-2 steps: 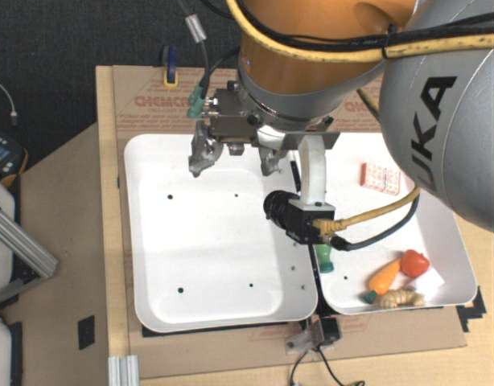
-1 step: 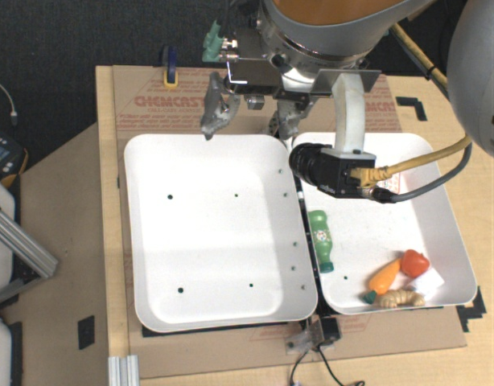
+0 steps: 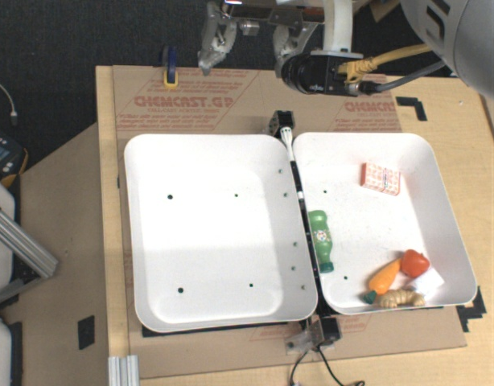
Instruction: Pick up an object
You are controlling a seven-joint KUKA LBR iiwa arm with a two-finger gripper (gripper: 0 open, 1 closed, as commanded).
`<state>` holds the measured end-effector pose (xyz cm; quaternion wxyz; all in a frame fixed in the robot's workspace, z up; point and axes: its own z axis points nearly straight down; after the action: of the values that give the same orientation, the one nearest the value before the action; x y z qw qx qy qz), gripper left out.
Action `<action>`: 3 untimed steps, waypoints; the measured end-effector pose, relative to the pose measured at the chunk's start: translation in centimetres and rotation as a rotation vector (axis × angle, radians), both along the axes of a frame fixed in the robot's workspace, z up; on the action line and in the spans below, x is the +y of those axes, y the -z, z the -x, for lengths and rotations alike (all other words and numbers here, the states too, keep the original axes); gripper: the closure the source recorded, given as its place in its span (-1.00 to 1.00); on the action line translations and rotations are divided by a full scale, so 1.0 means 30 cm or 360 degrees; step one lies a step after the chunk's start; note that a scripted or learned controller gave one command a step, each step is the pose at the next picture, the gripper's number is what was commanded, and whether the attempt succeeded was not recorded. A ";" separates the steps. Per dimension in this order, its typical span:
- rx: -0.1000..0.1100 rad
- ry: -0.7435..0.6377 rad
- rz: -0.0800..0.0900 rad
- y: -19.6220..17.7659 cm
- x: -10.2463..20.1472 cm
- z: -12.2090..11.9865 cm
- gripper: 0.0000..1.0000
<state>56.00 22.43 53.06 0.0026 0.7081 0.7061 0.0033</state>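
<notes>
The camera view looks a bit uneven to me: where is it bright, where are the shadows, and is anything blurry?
In the camera view, the left bin shines brightest, with a grey shadow along its lower floor; the right bin is evenly lit; the green bottle and carrot look sharp, while the big grey arm at the corner is soft and out of focus.

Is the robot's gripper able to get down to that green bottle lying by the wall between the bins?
Probably yes. The gripper hangs open above the bench's far edge, and nothing covers the green bottle. But it lies against the right bin's inner wall, leaving little finger room there.
</notes>
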 end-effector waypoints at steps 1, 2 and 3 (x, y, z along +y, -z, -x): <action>0.0004 -0.0008 0.0001 -0.032 0.003 0.010 1.00; 0.0019 -0.0006 0.0004 -0.014 0.000 0.131 1.00; 0.0020 -0.0008 0.0003 0.012 0.000 0.248 1.00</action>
<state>48.55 22.43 52.71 -0.0012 0.7063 0.7079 -0.0019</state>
